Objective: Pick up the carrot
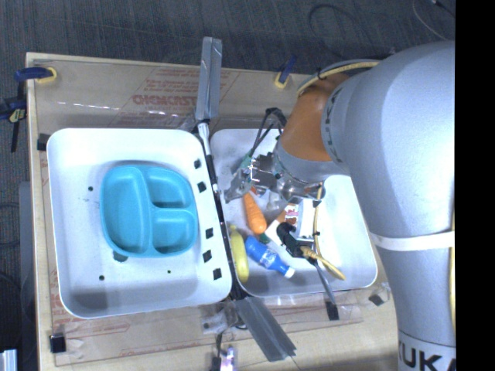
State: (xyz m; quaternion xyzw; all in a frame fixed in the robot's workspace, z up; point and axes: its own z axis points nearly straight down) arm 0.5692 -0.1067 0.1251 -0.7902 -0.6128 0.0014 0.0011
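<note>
Your pincer (257,184), whose opening I cannot tell, hovers right at the carrot's (254,213) upper end, so you likely need to descend and clamp next.

Bright, even overhead light; the white bins (73,168) look slightly washed out, shadows are faint, fine detail is soft.

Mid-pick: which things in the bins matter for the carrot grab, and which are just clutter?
For the job:
carrot
end effector, just above the carrot
right bin, holding the carrot

Lying about:
banana
blue bottle
blue tray
left bin
</note>
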